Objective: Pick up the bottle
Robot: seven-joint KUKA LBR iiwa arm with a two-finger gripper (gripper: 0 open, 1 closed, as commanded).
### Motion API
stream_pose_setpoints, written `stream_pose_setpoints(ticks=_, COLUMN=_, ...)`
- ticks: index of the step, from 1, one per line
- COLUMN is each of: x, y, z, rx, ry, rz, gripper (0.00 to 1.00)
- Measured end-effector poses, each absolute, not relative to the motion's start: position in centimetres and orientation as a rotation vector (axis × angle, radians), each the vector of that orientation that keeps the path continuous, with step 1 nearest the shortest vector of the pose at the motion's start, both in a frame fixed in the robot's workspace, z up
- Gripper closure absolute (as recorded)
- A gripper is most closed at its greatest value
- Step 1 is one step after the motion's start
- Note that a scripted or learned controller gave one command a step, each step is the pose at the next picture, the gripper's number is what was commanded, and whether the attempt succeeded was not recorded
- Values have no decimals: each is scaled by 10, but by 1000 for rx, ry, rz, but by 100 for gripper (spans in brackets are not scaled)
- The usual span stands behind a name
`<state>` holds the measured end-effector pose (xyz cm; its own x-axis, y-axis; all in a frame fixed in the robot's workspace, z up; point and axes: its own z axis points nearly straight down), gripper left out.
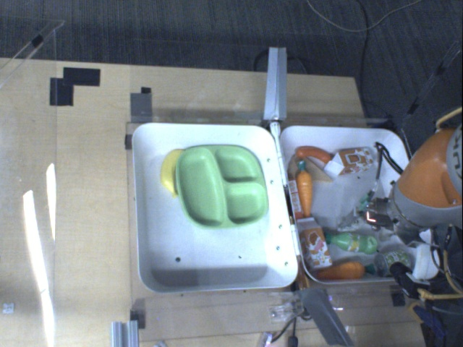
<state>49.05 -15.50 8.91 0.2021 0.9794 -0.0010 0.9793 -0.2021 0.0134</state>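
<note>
Arm (434,176) enters from the right and hangs over the right bin's (394,134) right side. Gripper (375,215) sits low among the clutter, just above the bottle; can't tell its state from this angle. Bottle (353,243), green with a pale label, lies on its side near the right bin's front, between a small carton (315,246) and the arm. An orange carrot-shaped item (340,270) lies just in front of it, another (304,194) stands upright beside the divider. Left bin (152,215) holds a green sectioned tray (221,184) over something yellow (169,172). Both bins rest on the wooden surface (79,208).
</note>
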Motion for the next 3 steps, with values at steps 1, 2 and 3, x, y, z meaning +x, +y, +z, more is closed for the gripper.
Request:
stream_pose_setpoints(ticks=1, x=489, y=-171, z=126, rx=2223, ry=2211, rz=5, gripper=0)
stream_pose_setpoints(ticks=2, x=490, y=-163, z=89, rx=2191, ry=2239, rz=9, gripper=0)
stream_pose_setpoints(ticks=3, x=491, y=-159, z=89, rx=2143, ry=2278, rz=9, gripper=0)
